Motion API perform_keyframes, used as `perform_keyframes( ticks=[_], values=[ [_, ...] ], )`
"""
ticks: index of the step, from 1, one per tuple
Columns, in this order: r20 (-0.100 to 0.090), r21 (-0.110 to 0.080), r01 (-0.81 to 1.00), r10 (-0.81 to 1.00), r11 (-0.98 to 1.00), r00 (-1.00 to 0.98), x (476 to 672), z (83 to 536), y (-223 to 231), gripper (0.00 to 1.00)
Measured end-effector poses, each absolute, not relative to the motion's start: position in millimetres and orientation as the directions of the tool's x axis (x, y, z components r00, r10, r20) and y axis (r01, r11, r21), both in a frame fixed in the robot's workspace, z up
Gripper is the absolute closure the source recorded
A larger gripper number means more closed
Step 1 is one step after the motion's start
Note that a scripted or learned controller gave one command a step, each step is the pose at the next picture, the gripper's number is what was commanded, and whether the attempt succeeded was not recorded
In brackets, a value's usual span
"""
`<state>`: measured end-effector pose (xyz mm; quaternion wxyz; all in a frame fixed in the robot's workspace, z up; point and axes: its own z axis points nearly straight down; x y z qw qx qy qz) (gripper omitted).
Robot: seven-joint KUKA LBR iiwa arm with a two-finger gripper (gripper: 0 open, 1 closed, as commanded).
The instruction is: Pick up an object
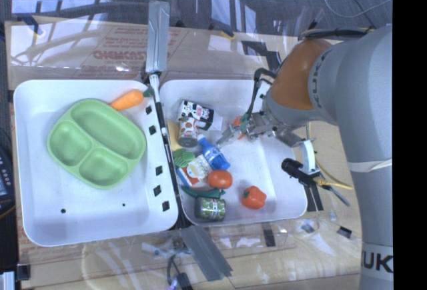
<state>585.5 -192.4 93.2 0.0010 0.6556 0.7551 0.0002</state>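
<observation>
Grey arm with orange band is seen reaching in from the right over the right bin (283,205). The gripper (230,135) is lowered near the bin's middle, just right of the clutter; whether it is open or shut cannot be told, and nothing is seen held.

Pickable objects are piled along the right bin's left side: a cow-patterned cup (195,111), a blue bottle (213,154), a tomato (220,179), a red pepper (253,197), a green can (210,209).

In the left bin (40,215), a green divided plate (97,143) is laid flat, with a carrot (127,100) touching its upper edge.
</observation>
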Motion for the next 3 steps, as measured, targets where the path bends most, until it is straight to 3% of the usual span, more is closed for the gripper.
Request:
perform_keyframes(
  ticks=[1,2,3],
  values=[
    [-0.001,0.0,0.99,0.99,0.145,-0.145,585.4,103,-192,1.0],
    [-0.001,0.0,0.989,0.989,0.145,-0.145,585.4,103,-192,0.0],
    [0.002,-0.005,0.977,0.977,0.214,-0.214,561.0,90,-103,0.0]
  ],
)
